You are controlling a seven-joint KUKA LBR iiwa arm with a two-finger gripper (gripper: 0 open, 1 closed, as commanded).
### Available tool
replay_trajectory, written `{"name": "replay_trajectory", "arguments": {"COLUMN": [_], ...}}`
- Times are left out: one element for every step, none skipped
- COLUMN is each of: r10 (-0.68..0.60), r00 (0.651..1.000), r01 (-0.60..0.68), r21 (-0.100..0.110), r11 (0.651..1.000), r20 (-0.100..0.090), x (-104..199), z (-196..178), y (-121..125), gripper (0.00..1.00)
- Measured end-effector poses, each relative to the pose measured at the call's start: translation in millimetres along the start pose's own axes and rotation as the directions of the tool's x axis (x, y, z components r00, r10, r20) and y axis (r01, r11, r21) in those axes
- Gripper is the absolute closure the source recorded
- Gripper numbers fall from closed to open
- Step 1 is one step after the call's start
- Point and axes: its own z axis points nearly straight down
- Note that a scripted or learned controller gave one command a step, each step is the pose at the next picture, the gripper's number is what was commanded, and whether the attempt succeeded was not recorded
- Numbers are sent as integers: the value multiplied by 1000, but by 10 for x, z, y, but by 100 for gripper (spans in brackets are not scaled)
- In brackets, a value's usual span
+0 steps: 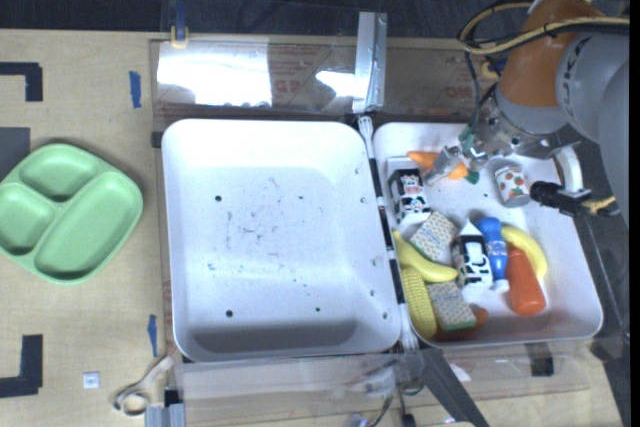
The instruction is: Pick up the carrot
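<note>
Far left on wooden counter (100,75): green three-compartment plastic plate (66,211). Centre: left shallow white bin (270,235). Right shallow white bin (575,300): yellow bananas, orange bottle, near end; small orange carrot (432,160), far left corner. Hand (462,158) touching carrot; finger state impossible to tell.

Table (80,75): pale wood, matt, grain faint. Two bins, left bin (270,235) and right bin (585,300): smooth white plastic, left one scuffed grey; green divided plate (65,210) at frame left: matt plastic. Clear glossy sheet (260,65) at upper centre throws glare; arm (590,85): smooth grey shell, glossy orange band.
</note>
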Motion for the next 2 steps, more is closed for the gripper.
{"name": "replay_trajectory", "arguments": {"r10": [-3,-123], "r00": [1000,992], "r01": [3,123], "r21": [4,-2], "r11": [1000,992], "r20": [-2,4], "x": [1,858], "z": [-80,-1048], "y": [5,261], "gripper": [100,100]}}
